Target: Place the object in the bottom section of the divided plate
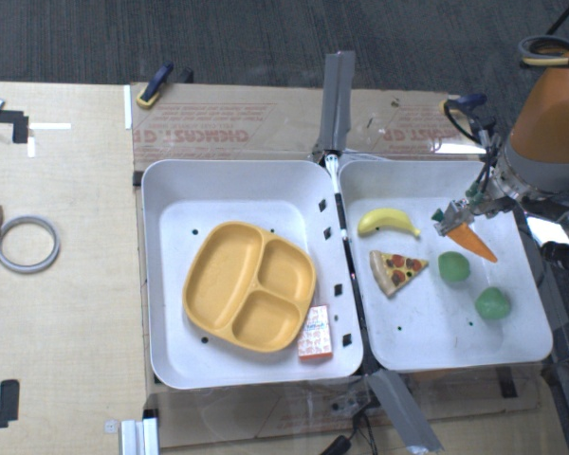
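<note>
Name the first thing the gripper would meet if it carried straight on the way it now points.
Probably the carrot: the gripper points down-left right at its green end. Depth is unclear; beyond lies the right bin's floor.

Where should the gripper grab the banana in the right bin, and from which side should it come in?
Grip the banana across its thick middle, coming straight down from above. It lies flat on the floor of the right bin, curved with both ends drooping, so the middle is the widest, steadiest part. There is bare floor on both long sides, with the pizza slice lying apart below it, leaving room for the fingers.
</note>
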`<state>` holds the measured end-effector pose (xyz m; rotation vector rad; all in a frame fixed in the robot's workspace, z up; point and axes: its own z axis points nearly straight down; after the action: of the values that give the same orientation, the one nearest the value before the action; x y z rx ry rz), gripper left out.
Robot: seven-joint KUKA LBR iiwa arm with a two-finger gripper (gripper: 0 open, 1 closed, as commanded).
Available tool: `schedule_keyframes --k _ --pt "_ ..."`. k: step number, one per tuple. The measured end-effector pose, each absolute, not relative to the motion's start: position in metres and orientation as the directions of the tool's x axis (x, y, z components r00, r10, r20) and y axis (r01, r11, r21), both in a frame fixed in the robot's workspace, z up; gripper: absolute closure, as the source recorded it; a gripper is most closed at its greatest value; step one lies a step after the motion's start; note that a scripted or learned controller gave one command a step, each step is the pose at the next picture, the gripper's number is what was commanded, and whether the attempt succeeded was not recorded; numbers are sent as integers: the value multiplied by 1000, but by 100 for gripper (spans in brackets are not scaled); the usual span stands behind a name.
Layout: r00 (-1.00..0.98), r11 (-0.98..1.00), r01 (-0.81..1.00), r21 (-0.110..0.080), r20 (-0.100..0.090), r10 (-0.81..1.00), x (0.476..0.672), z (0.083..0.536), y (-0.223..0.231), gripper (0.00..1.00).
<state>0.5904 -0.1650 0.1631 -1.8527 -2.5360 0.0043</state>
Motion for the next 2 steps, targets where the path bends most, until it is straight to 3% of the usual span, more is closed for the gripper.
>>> schedule_keyframes --k 1,2 --pt "-415 415 910 2 -3 910 659 93 -119 100" --pt "-681 681 732 0 -1 732 610 192 -60 100"
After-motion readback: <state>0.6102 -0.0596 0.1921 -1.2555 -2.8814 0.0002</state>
